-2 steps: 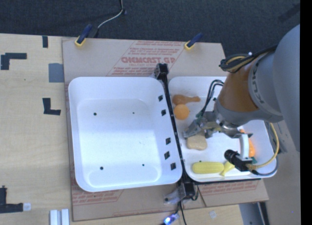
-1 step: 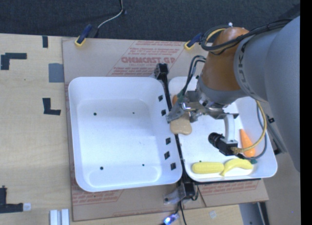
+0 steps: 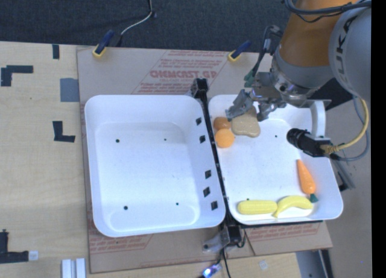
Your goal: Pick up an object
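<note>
My gripper [image 3: 251, 113] hangs over the back left part of the right bin [image 3: 271, 162]. Its two fingers stand spread open, with nothing between them. Just below the fingertips lies a tan, potato-like lump [image 3: 246, 128]. To the left of the lump, against the divider, rests an orange ball [image 3: 224, 139], with a second, darker orange piece [image 3: 220, 123] behind it. An orange carrot [image 3: 306, 176] lies by the right wall. A yellow corn cob [image 3: 256, 207] and a yellow banana [image 3: 294, 205] lie along the front wall.
The left bin [image 3: 145, 162] stands beside the right one, with a black divider strip [image 3: 208, 150] between them. A black cable plug [image 3: 304, 140] from the arm hangs over the right bin's right side. Both bins sit on a cardboard sheet [image 3: 175, 75].
</note>
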{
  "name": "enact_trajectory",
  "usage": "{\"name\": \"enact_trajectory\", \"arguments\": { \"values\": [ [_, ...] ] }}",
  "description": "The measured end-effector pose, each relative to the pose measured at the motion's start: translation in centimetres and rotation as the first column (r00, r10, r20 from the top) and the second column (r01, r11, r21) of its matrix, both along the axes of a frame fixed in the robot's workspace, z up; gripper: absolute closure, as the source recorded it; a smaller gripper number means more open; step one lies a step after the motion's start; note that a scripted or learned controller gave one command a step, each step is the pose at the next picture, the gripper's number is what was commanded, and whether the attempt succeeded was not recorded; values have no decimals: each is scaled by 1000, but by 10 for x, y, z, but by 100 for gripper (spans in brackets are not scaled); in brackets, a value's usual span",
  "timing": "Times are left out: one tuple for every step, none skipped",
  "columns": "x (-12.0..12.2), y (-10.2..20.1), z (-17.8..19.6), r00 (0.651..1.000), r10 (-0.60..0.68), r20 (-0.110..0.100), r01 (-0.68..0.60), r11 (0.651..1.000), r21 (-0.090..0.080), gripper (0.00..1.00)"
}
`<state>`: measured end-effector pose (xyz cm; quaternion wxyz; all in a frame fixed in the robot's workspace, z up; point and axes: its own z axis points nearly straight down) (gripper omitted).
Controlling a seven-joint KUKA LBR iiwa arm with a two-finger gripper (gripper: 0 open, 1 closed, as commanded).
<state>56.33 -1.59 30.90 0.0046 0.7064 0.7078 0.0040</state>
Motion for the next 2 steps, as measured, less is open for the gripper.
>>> {"name": "enact_trajectory", "arguments": {
  "values": [
    [-5,15,-112,1000,-1,-23,1,1000,0,100],
    [-35,86,-5,1000,8,-5,-8,1000,5,100]
  ]
}}
